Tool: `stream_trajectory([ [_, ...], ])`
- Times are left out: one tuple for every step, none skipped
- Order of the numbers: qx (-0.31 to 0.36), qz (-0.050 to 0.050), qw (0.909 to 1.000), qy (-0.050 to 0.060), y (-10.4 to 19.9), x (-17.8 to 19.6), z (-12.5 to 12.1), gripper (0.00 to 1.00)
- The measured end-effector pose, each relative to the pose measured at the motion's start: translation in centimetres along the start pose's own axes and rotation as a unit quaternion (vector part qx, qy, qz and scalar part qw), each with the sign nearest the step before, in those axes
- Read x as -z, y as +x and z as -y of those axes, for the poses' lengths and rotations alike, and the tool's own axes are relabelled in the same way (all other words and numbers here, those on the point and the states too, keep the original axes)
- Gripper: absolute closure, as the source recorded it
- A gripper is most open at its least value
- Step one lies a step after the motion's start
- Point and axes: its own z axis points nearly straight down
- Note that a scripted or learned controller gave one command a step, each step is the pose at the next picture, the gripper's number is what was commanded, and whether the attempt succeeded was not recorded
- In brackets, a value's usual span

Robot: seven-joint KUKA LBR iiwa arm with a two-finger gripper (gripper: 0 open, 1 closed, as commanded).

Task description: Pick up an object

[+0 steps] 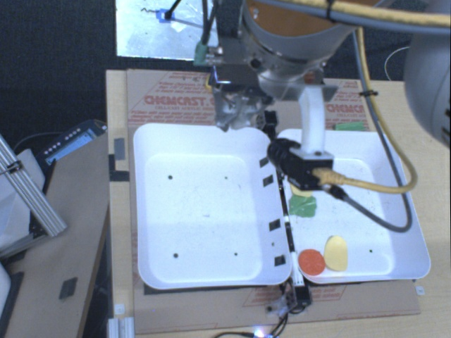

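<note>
Camera view, round red disc (pixel 311 262), yellow oval (pixel 337 253)

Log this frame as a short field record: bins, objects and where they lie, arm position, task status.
bins: two white bins side by side, left bin, right bin
objects: green piece, red disc and yellow piece, all in the right bin
object layout: red disc and yellow piece side by side near the front edge; green piece farther back, by the divider
arm: arm hangs over the bins' far edge, cables trailing across the right bin
task status: no object seen lifted; all three lie on the bin floor
</note>
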Motion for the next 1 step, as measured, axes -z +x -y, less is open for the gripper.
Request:
stream_trajectory([
  [0.000, 0.000, 1.0000, -0.001, 0.01, 0.79, -0.01, 1.00],
])
